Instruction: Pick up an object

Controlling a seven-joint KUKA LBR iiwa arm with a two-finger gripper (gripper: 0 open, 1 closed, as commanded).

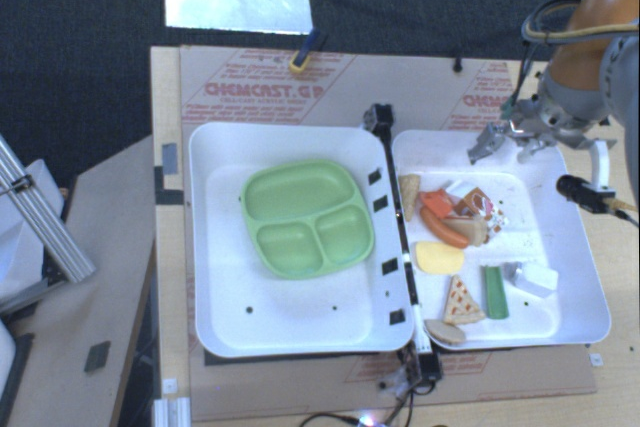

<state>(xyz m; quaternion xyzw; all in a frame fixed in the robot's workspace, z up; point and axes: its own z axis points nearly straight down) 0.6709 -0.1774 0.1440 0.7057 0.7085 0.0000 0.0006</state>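
Nearest the camera, at the right bin's [575, 250] front edge, lay a tan cookie [444, 331], and just behind it a pizza slice [462, 301] beside an upright-lying green stick [495, 292]. To the right of the stick sat a white block [534, 280] with a small grey piece touching it. Farther back came a yellow lump [439, 258], then a cluster: a hot dog [455, 230], an orange carrot [436, 204], a red-and-white packet [480, 205] and a cone [410, 193] near the divider. In the left bin [225, 315] lay a green tray [306, 218] with three compartments, alone near the middle. At the right bin's far rim hung the gripper [508, 140], above the wall and apart from every toy; whether its fingers stood apart or together I could not tell, and nothing showed between them. Behind it rose the arm [590, 65], grey with its orange band.
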